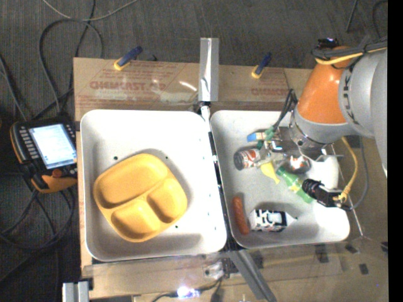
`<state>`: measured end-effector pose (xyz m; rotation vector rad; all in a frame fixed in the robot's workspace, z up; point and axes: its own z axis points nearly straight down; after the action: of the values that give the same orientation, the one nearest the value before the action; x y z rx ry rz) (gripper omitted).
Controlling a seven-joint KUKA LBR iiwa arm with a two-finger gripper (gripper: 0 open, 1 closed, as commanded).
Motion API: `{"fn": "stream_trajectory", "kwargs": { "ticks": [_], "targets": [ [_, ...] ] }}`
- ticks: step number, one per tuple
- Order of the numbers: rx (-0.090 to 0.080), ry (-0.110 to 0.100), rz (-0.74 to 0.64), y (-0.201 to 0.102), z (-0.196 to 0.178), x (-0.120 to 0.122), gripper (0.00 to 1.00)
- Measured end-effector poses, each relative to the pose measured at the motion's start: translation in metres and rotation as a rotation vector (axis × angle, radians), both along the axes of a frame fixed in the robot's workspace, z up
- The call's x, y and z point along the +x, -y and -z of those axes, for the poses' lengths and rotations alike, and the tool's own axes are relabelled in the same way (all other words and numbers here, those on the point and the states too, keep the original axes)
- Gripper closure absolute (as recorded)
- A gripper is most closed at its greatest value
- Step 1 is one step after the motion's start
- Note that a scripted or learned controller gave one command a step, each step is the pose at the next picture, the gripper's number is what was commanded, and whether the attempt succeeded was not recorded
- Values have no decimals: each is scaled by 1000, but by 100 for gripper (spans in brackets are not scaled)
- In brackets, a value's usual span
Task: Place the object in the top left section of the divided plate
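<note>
A yellow divided plate (101, 187) with three sections lies tilted in the left bin (94, 131); its sections hold nothing. My gripper (291, 162) hangs under the orange-banded wrist, low over the upper middle of the right bin (340, 228). It sits among a cluster of small things: a small can (247, 158) on its side to the left, a yellow piece (271, 171) and a green bottle-like item (296, 184) just below it. The wrist hides what lies directly under the gripper. The plate is far to its left.
A brown sausage (238, 214) and a black-and-white carton (271, 219) lie at the right bin's front. A white object (329, 168) sits beside the arm. Behind the bins are cardboard (145, 87) and a metal post (208, 68). A pendant screen (47, 145) rests left of the bench.
</note>
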<state>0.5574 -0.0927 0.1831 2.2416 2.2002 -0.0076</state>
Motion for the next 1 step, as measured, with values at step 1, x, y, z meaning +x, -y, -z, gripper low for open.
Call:
{"fn": "stream_trajectory", "kwargs": {
  "ticks": [1],
  "targets": [
    [2, 0, -11, -67, 0, -1, 100]
  ]
}}
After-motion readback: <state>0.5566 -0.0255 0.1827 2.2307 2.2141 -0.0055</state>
